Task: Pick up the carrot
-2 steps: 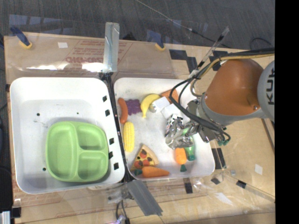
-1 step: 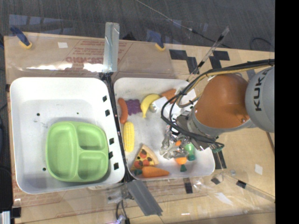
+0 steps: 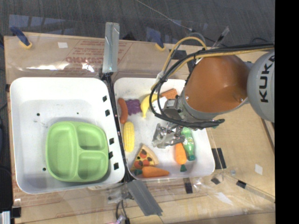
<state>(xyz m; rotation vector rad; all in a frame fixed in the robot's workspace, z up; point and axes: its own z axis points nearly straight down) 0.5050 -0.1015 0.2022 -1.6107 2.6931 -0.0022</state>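
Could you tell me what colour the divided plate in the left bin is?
The divided plate is light green, seen clearly in the camera view.

- Bins (image 3: 28,125): white.
- Divided plate (image 3: 77,150): light green.
- Carrot (image 3: 180,154): orange with a green stub.
- Second carrot (image 3: 154,172): orange.
- Corn cob (image 3: 129,135): yellow.
- Grapes (image 3: 133,106): purple.
- Banana (image 3: 145,106): yellow.
- Pizza slice (image 3: 146,157): yellow, red spots.
- Bottle (image 3: 188,143): green.
- Arm (image 3: 259,85): grey, with an orange band (image 3: 217,85).
- End effector (image 3: 166,136): silver metal.
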